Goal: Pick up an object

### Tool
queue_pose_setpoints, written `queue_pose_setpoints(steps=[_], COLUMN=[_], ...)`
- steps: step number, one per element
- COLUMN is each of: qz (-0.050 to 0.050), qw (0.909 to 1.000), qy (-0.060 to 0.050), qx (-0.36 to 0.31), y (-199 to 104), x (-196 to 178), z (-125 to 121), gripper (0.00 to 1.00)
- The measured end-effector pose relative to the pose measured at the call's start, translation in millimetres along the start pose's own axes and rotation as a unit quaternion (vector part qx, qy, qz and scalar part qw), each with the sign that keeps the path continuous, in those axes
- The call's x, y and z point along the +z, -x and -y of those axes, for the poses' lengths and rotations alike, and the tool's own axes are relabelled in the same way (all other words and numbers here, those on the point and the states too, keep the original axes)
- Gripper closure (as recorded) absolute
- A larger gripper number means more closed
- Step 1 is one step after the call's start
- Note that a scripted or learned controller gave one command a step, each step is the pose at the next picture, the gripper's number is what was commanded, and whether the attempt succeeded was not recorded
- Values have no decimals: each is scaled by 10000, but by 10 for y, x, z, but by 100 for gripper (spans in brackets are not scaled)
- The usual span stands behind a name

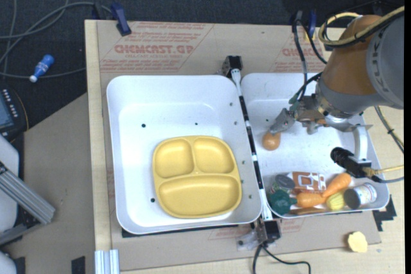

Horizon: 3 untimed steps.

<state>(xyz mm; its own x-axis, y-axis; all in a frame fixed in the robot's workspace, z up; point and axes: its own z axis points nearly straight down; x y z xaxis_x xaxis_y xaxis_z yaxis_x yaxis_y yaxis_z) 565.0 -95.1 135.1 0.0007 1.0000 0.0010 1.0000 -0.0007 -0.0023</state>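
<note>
In the right bin (302, 90) | my tool (282, 123) sits spread open just above the egg (271, 141) | gotta straddle it squarely before squeezing, round thing, probably squirts out otherwise

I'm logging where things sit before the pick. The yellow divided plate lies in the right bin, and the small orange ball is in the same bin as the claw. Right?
Not quite. The camera view shows the yellow divided plate in the left bin, not the right. The small orange ball does lie in the right bin, by the claw.
</note>
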Motion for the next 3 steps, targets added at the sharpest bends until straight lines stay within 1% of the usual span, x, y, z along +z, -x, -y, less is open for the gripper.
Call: queue_pose_setpoints(steps=[1, 2, 3], qz=[10, 8, -9], qw=[10000, 10000, 10000], qy=[8, 24, 64], qx=[-14, -8, -53], y=[-4, -5, -864], x=[461, 330, -683], z=[-268, -268, -182], gripper=[0, 100, 100])
